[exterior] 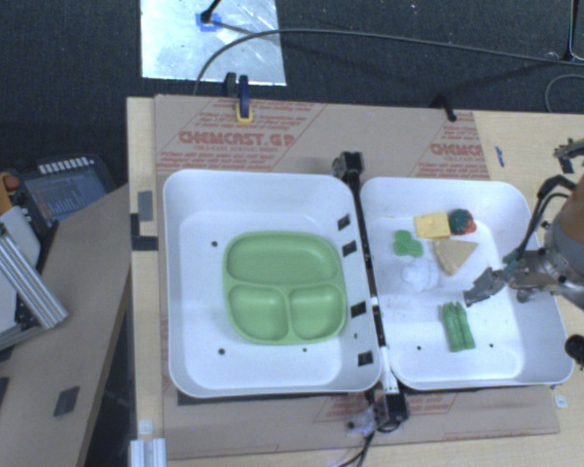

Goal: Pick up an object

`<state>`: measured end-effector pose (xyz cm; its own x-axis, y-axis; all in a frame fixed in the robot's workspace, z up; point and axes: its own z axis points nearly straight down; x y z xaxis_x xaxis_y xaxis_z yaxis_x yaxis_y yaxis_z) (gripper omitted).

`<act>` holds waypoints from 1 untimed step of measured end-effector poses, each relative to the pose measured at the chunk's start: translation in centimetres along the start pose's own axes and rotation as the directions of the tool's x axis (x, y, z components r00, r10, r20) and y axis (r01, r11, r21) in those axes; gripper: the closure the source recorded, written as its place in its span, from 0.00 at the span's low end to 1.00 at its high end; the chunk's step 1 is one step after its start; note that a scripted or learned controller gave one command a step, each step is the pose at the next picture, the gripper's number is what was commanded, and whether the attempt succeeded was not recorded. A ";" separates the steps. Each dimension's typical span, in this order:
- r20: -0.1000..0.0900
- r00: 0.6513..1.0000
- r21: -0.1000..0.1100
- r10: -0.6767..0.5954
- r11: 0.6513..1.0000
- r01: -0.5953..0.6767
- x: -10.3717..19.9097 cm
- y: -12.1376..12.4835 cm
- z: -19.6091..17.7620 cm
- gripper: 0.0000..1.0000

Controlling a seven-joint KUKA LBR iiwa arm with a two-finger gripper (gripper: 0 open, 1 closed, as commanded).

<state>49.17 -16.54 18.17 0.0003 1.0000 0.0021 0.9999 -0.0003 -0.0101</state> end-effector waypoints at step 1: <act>0.002 1.000 -0.011 -0.003 1.000 0.003 0.0 0.3 -0.5 0.00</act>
<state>49.47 -16.51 18.67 -0.0030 1.0000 -0.0003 1.0000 0.0030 0.0006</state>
